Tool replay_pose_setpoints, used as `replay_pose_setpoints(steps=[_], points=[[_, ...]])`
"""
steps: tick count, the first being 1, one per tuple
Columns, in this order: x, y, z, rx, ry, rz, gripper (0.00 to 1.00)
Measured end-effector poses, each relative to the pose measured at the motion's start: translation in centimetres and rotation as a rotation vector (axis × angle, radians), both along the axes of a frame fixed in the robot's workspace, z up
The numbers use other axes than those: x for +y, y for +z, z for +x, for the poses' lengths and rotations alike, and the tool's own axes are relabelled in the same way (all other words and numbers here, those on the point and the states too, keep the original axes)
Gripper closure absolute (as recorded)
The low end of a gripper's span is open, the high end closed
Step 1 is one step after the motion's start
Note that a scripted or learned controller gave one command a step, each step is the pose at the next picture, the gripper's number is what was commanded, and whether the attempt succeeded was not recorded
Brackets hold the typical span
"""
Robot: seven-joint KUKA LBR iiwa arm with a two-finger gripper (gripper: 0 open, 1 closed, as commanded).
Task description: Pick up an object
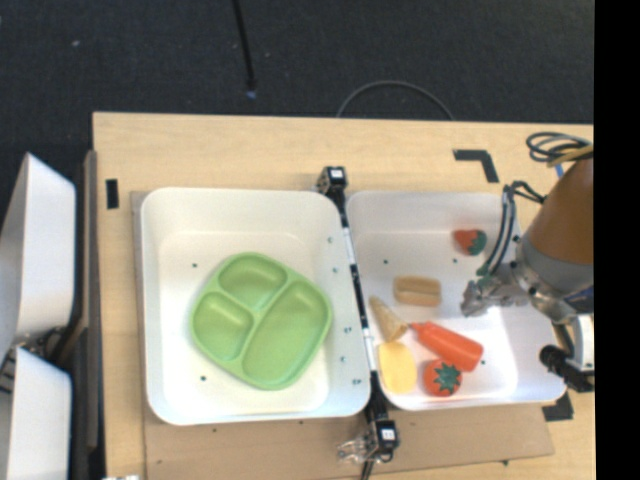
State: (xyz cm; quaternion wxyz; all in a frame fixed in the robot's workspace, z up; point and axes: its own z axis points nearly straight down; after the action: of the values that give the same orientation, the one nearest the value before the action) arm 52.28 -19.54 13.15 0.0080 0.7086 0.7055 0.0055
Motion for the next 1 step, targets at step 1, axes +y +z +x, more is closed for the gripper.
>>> replay_pose_setpoints(steps=[1], points=[[0.09,4.62,-0.49,0.013,0.009,0.001,1.0]])
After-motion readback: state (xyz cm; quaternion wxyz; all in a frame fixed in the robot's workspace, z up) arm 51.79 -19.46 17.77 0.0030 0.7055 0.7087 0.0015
